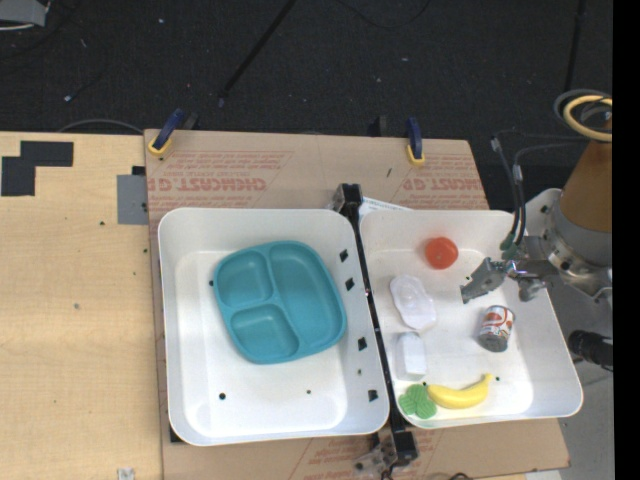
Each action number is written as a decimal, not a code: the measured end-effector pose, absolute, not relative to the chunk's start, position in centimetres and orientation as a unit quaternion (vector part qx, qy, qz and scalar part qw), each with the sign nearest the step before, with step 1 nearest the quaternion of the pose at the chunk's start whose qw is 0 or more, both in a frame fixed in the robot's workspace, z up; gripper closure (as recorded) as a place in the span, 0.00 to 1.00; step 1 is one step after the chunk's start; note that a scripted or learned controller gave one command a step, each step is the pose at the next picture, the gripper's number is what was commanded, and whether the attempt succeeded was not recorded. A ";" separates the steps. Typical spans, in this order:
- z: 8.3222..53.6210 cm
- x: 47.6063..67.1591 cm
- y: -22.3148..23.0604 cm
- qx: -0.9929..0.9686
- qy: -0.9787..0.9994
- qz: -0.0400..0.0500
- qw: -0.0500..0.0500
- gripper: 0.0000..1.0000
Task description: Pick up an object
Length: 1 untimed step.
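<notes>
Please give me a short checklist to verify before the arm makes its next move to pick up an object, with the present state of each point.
1. Objects lie in the right bin: ok; red ball, small can, banana, green item, two white items.
2. Gripper is over the right bin: ok.
3. Something is between its fingers: cannot tell.
4. Nearest target, the small can, stands apart from its neighbours: ok.
5. Banana is free of neighbours: not ok, it touches the green item.
6. Teal tray lies in the left bin, out of the way: ok.
</notes>
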State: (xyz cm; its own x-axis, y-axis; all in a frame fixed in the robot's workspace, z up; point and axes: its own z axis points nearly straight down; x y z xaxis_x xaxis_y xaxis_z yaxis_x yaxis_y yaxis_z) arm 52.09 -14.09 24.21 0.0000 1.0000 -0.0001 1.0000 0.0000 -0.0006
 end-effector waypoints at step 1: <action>25.2 52.1 -14.1 -0.707 -0.707 0.000 0.000 1.00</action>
State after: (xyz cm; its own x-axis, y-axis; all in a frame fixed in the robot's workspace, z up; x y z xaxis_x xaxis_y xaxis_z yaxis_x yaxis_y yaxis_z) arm 52.09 -14.12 25.21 0.0003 1.0000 -0.0003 1.0000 -0.0003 -0.0008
